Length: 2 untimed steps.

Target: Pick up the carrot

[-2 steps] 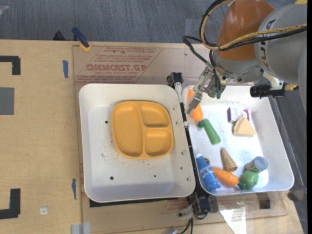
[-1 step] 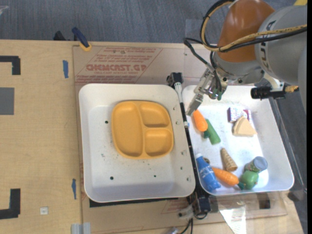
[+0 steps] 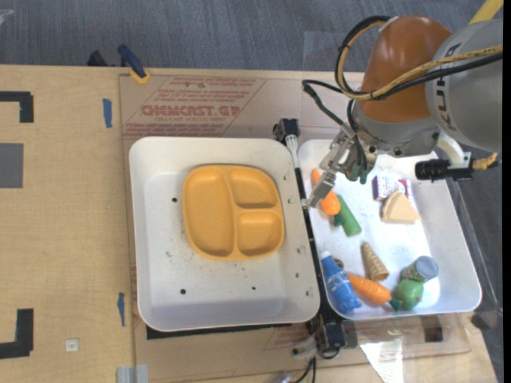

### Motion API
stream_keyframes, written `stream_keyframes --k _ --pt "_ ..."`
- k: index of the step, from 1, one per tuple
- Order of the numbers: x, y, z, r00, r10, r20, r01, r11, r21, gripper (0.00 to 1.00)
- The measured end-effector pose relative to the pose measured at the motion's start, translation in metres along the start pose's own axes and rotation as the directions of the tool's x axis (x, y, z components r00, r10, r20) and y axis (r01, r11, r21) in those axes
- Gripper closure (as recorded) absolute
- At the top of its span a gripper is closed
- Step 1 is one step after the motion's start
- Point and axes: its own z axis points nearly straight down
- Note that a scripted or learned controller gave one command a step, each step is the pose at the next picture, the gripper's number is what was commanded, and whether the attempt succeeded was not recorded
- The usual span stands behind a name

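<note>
1. Carrot (image 3: 370, 288) lies in the right bin (image 3: 459, 238), near its front edge, flat on the bin floor. Orange body, thick end toward the blue bottle (image 3: 340, 282), taper pointing toward the green bottle (image 3: 410, 290).
2. Long axis runs roughly left to right across the view, tilted slightly down toward the right.
3. Pincer (image 3: 326, 183) hangs at the far-left part of the same bin, close to the wall shared with the left bin (image 3: 152, 238). Carrot sits well apart from it, toward the front of the bin and a little rightward.
4. Pincer state: fingers appear spread, nothing seen between them; tips hover just above a small orange-and-green piece (image 3: 338, 213).
5. That piece could be mistaken for the target; judged a different toy, shorter, with a dark green end.
6. Crowding around the carrot: blue bottle touching or just beside its thick end, green bottle just beside the tip, cone (image 3: 374, 260) just behind it. Little open room at either end.
7. Judgement: best closing direction is across the short axis, front to back, where there is bare floor in front and a narrow gap before the cone.
8. Front rim of the bin is near; descent needs to stay inside it.
9. Yellow divided plate (image 3: 234, 211) in the left bin plays no part.
</note>
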Motion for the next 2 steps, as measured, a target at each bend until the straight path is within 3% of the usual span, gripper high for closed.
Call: stream_keyframes --k 1,2 --pt "0.0005 -0.014 0.0003 0.991 0.137 -0.001 -0.137 0.991 0.001 0.0" --pt "0.0097 -0.0145 0.0006 0.952 0.306 -0.002 -0.306 0.952 0.002 0.0"
